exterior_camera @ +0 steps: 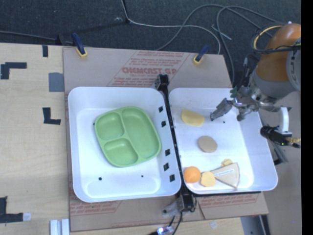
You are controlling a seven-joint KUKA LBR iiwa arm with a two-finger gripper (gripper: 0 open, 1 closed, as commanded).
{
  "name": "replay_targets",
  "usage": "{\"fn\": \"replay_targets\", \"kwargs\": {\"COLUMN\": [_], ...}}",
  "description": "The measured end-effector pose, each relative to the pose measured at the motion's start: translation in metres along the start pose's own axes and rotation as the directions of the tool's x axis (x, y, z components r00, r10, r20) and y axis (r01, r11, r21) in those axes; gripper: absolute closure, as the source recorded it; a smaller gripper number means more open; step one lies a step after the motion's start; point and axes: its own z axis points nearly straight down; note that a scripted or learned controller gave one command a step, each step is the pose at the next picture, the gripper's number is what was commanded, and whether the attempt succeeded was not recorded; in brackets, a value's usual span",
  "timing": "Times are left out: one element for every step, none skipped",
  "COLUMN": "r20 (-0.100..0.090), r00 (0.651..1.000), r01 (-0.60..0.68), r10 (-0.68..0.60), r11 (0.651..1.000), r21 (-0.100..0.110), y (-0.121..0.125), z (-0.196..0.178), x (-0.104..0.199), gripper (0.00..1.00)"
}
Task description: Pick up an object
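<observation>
My gripper (pixel 229 112) hangs over the far right part of the right bin (pixel 254 131), its two dark fingers spread apart with nothing between them. A yellow oblong piece (pixel 192 118) lies just left of the fingertips. A round tan cookie-like piece (pixel 207 144) sits nearer the bin's middle. Along the bin's front lie an orange ball (pixel 192 175), a small yellow piece (pixel 208 179) and a beige wedge (pixel 228 175).
The left bin (pixel 80 131) holds a green divided plate (pixel 127 136). A black clip divider (pixel 166 126) runs between the bins. Cables cross the dark floor behind the bench, and the arm's orange band (pixel 283 35) rises at the right.
</observation>
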Motion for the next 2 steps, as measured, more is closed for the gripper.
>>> {"fn": "replay_targets", "kwargs": {"r20": [0.003, 0.004], "r00": [1.000, 1.000], "r01": [0.004, 0.004], "r10": [-0.004, -0.004], "r11": [1.000, 1.000], "r21": [-0.014, -0.012], "y": [0.003, 0.013], "z": [-0.009, 0.047], "x": [0.001, -0.001], "gripper": [0.00, 0.00]}}
